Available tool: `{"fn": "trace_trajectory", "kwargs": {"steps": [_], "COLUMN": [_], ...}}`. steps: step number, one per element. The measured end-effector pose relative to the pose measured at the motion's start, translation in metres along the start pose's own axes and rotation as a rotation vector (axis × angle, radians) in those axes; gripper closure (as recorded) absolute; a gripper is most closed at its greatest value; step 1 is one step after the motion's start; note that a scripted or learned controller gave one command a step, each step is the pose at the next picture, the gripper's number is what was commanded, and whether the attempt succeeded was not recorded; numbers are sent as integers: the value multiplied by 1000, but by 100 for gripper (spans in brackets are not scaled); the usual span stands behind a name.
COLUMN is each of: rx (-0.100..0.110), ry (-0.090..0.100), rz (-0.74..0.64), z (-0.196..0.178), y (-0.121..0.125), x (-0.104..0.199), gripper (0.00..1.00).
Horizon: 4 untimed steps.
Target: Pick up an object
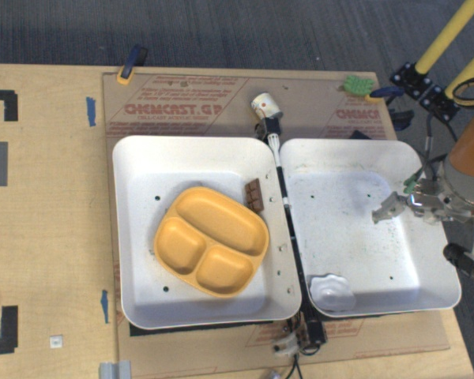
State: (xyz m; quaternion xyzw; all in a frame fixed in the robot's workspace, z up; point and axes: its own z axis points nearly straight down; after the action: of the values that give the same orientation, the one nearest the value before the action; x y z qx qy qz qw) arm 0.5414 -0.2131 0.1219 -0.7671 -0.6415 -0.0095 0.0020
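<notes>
Yellow divided tray [212,240] lies in the left bin [134,172], a brown block [253,195] just beside it. The jaws [389,208] hover over the right bin [355,160], holding nothing; their spread cannot be told.

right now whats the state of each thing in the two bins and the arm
yellow divided tray: right way up, tilted askew in the left bin, compartments bare
brown block: lying flat by the tray's upper right edge, near the divider
clear plastic cup: on its side in the right bin's lower left corner
gripper: over the right bin's right half, nothing seen in it
</notes>
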Motion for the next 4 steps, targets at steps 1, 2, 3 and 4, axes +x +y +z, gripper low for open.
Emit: {"fn": "trace_trajectory", "kwargs": {"steps": [1, 2, 3, 4], "rx": [13, 19, 9, 11], "ry": [9, 12, -6, -15], "rz": [207, -194, -490, -216], "z": [35, 37, 37, 37], "y": [-59, -14, 81, -3], "x": [12, 14, 29, 29], "gripper": [0, 0, 0, 0]}}
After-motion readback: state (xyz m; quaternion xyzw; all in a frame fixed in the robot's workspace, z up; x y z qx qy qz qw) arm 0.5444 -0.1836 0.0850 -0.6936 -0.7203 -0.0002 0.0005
